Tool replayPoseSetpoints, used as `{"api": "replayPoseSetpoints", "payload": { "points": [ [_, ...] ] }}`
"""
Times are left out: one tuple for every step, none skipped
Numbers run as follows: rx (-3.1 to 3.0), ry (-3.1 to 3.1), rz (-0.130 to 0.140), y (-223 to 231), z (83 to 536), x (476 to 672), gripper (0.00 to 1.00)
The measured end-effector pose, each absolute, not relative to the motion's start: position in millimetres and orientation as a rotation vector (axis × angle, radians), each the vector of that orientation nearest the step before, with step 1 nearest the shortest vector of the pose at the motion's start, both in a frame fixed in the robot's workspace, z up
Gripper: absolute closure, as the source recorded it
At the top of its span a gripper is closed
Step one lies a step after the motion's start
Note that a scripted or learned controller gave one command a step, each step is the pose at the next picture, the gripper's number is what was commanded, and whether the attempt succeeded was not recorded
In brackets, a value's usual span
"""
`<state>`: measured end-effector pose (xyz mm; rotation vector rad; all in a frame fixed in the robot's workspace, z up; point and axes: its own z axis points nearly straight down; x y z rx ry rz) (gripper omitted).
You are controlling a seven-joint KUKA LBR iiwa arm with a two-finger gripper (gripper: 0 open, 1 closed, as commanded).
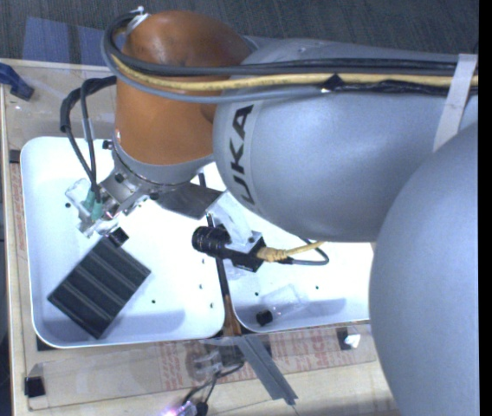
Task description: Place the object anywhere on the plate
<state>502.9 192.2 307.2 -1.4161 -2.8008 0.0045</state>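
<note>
Grey arm [341, 146] reaching in from the right, bulking over most of the view and hiding much of both containers; orange band [168, 94] above the wrist, black and yellow cables [272, 81] strapped along the top

Beneath it, a pale wooden bench [298, 354] bearing two shallow white bins side by side, walls touching near the middle of the lower edge

Left bin [29, 232] largely in view, with a shadowed near wall and small dark specks on the floor; right bin [315, 315] seen as a narrow strip of floor and near wall under the arm

Lying flat in the left bin's near left corner, a dark ribbed slab [99, 286], turned at a slant to the walls; likely the task's thing, though not to be told for sure

Just beyond the slab's far corner, low over the same bin's floor, the claw [99, 206], a cluster of pale and green parts below the wrist; close to the slab, touching or not unclear; open or closed, and gripping anything or not, impossible to tell from this angle

Black plug [211, 241] on a yellow lead, hanging over the wall between the bins

In the right bin, near the front wall, a clear plastic piece [285, 300] and just beside it a small dark piece [264, 318]
</note>
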Motion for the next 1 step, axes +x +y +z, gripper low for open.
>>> {"api": "replayPoseSetpoints", "payload": {
  "points": [
    [-1.801, -2.569, 0.008, 209.2, 246.4, 475.4, 1.00]
  ]
}}
